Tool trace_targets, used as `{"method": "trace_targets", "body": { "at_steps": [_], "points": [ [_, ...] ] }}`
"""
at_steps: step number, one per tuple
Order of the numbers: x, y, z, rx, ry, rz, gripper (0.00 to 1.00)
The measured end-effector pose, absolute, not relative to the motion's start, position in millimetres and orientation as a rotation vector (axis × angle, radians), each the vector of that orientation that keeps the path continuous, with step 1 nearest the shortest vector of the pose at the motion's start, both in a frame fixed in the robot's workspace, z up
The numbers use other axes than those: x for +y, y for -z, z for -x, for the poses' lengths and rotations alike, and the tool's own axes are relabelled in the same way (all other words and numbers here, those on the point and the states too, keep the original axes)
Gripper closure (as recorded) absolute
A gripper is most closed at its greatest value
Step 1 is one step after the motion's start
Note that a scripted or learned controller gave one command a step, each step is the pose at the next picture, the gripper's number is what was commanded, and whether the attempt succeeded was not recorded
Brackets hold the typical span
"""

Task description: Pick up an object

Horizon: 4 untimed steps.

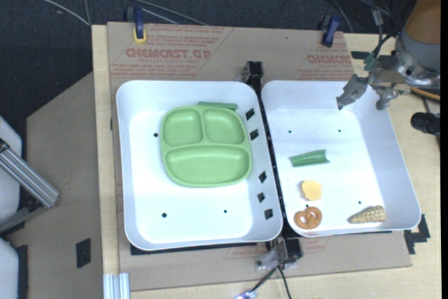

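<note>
Right now the claw hangs spread and empty over the right bin's far edge; the green bean, lying crosswise, sits nearer me and leftward.

A brown board bench bears two white bins, left and right, side by side.

Green divided plate in left bin, open jaws above right bin
</note>
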<state>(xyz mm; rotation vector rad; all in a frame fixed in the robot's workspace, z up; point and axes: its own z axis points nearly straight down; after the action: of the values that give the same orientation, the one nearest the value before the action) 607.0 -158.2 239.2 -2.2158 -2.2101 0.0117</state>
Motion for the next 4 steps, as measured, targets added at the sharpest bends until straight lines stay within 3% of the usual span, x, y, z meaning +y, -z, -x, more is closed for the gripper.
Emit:
{"method": "trace_targets", "body": {
  "at_steps": [1, 4],
  "points": [
    [-158, -246, -609.6, -2.221, 0.000, 2.220, 0.00],
    [-152, -83, -595.6, -2.216, -0.005, 2.216, 0.00]
  ]
}}
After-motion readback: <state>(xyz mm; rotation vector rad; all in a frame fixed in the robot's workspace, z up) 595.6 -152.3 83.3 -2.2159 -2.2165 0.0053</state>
